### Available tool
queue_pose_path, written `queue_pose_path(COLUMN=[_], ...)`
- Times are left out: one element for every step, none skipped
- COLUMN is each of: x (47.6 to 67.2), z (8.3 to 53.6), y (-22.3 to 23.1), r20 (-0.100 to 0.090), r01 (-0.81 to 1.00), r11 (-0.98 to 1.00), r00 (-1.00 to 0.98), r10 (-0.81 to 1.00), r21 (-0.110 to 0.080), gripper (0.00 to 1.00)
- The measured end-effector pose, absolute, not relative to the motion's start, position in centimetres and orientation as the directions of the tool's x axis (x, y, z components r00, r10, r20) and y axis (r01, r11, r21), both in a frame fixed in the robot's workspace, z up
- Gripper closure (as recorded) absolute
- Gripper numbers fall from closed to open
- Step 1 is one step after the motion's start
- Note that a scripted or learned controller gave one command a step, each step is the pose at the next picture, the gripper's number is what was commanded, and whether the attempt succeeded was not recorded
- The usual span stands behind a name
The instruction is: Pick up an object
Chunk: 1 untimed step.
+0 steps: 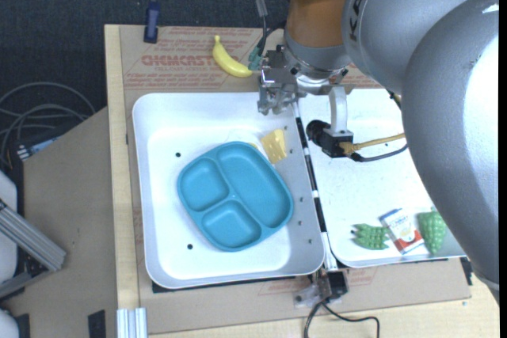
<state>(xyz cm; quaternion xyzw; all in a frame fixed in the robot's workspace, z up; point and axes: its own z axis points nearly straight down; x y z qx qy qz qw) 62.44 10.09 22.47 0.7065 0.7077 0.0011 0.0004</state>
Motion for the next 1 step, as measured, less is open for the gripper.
queue_pose_path(x=[66.64], z=[22.74], y=[14.86], r20=[0.001], r01=[1.0], r11=[0.002], r00=[-0.002], r10=[1.0], r21=[0.002], gripper=[1.0])
